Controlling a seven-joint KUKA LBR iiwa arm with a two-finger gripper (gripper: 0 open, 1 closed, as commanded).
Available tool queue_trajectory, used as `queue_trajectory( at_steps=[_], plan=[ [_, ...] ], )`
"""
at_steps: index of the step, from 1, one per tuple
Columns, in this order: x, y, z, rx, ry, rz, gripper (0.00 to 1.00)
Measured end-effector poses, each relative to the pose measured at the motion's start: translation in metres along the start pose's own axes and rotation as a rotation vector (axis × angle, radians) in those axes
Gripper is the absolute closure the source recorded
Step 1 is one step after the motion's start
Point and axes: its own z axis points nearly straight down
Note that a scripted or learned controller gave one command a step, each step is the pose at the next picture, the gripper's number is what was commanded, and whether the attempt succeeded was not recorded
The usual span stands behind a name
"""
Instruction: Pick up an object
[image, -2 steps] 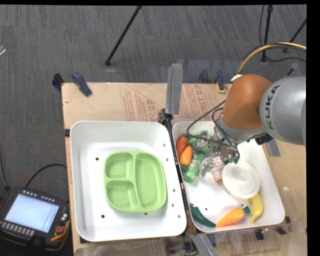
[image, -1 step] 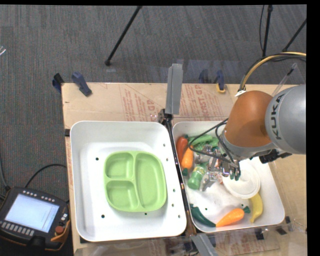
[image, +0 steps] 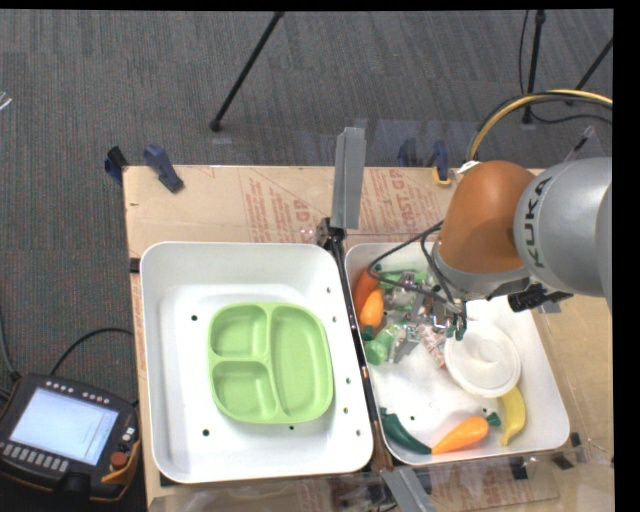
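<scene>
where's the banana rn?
The banana lies in the right bin, near its front-right corner, just below the white bowl and right of the orange carrot.

Single fixed overhead camera, slanted down, both bins (image: 250, 262) framed, probably mid-distance

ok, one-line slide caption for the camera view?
KUKA arm's gripper lowered into the cluttered right bin; green divided plate alone in the left bin.
</scene>
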Motion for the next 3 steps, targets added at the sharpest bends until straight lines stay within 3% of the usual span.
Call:
queue_trajectory(
  at_steps=[1, 3],
  plan=[
    [0.077, -0.058, 0.000, 0.000, 0.003, -0.005, 0.00],
    [-0.002, 0.001, 0.000, 0.001, 0.002, 0.104, 0.00]
  ],
)
